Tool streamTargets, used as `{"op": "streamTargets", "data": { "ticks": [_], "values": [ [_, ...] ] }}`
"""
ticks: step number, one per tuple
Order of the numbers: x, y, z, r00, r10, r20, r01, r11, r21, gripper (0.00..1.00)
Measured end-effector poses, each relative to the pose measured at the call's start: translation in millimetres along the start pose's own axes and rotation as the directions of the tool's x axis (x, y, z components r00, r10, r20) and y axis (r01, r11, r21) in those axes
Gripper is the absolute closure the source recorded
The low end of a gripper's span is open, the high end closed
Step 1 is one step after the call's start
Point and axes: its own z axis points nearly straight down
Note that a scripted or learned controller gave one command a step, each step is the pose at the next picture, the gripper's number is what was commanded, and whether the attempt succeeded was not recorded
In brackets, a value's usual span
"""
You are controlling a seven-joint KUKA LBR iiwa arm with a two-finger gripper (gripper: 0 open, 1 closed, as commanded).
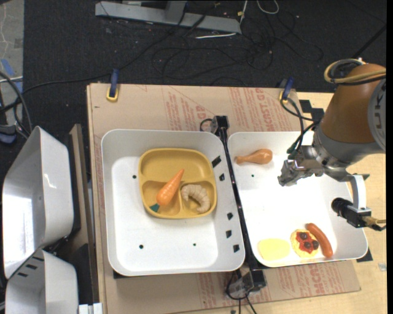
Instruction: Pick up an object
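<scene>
the bench (159, 104) bears 2 white bins; the claw (290, 175) hovers near the drumstick (255, 157), likely its target, its opening impossible to tell.

Two white bins (123, 245) side by side on cardboard sheet (184, 101), black divider (232, 184) between them. Blue-and-yellow clamps (112, 92) at sheet's far edge. Dark floor behind, cables (184, 49) and grey bar (166, 15) lying across it. White containers (37, 184) stacked at left.
</scene>
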Motion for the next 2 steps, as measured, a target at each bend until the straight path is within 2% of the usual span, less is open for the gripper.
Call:
{"op": "streamTargets", "data": {
  "ticks": [1, 2],
  "values": [
    [0, 1, -41, 1.0, -0.001, -0.001, 0.001, 1.0, 0.003, 1.0],
    [48, 31, -38, 1.0, -0.006, -0.002, 0.006, 1.0, 0.004, 1.0]
  ]
}}
